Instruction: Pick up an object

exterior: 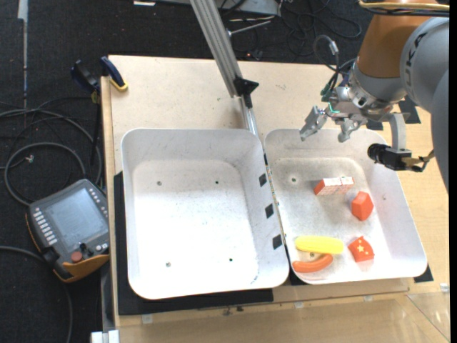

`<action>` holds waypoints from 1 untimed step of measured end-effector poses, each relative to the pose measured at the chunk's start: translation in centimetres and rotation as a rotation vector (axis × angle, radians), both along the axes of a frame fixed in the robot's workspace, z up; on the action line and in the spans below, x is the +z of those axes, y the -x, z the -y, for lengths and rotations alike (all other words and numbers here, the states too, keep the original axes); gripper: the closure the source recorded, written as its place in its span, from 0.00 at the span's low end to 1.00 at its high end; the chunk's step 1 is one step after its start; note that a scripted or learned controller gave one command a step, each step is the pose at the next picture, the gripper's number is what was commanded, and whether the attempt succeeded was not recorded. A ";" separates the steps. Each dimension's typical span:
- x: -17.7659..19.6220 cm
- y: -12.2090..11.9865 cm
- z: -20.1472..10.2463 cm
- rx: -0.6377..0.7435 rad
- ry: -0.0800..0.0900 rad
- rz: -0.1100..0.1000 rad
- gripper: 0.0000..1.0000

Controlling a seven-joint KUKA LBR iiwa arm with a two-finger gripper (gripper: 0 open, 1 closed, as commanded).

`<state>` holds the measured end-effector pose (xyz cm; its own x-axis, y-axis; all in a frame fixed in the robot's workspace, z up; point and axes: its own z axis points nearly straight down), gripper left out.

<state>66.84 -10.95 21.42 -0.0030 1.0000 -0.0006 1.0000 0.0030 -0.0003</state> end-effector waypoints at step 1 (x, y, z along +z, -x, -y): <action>-4.5 0.2 0.5 -0.004 0.000 -0.004 0.00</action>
